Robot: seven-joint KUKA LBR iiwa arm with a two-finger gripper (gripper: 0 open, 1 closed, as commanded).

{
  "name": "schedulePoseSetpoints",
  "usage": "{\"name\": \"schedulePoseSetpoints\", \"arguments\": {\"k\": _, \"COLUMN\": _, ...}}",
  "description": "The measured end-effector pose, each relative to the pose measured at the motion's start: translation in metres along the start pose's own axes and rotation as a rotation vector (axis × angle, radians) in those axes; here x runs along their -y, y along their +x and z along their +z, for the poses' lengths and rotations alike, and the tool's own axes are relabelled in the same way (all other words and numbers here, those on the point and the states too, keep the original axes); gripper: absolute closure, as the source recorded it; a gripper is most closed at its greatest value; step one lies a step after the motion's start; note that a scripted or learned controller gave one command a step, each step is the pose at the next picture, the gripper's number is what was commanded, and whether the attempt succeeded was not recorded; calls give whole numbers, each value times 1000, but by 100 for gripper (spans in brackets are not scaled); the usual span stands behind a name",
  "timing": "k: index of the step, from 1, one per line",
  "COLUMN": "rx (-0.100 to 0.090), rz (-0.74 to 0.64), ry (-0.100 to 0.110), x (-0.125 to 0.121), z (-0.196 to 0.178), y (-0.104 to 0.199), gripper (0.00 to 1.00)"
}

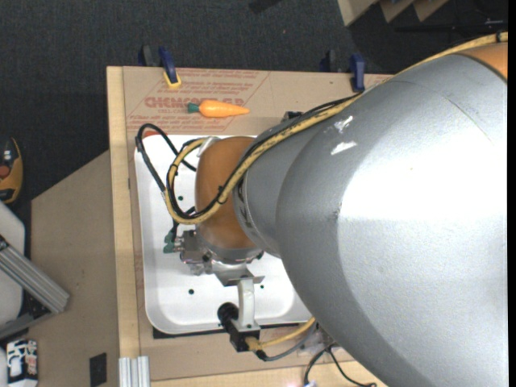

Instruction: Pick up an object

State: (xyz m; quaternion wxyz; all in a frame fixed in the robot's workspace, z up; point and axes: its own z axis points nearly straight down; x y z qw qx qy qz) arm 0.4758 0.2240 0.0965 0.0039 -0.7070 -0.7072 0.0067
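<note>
My arm (387,216) reaches in from the right and covers most of the bench. Its orange band (218,192) and wrist hang low over the left white bin (157,297). The gripper (179,248) points down into the bin at the wrist's left edge, mostly hidden by the wrist. A small teal-green piece (170,245) shows right beside it; I cannot tell whether it is a thing or part of the tool. An orange toy carrot (218,110) with a green top lies outside the bin, on the cardboard at the back.
The cardboard sheet (129,135) lies under the bins, held by blue clamps (168,65) at the back edge. Black and yellow cables (165,176) loop over the bin's left part. The arm hides the right bin.
</note>
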Motion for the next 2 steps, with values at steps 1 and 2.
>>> {"name": "schedulePoseSetpoints", "arguments": {"k": 1, "rx": -2, "rz": 6, "ry": -16, "x": -21, "z": -17, "y": -51, "gripper": 100}}
{"name": "schedulePoseSetpoints", "arguments": {"k": 2, "rx": -13, "rz": -6, "ry": -34, "x": -51, "z": -208, "y": 3, "gripper": 100}}
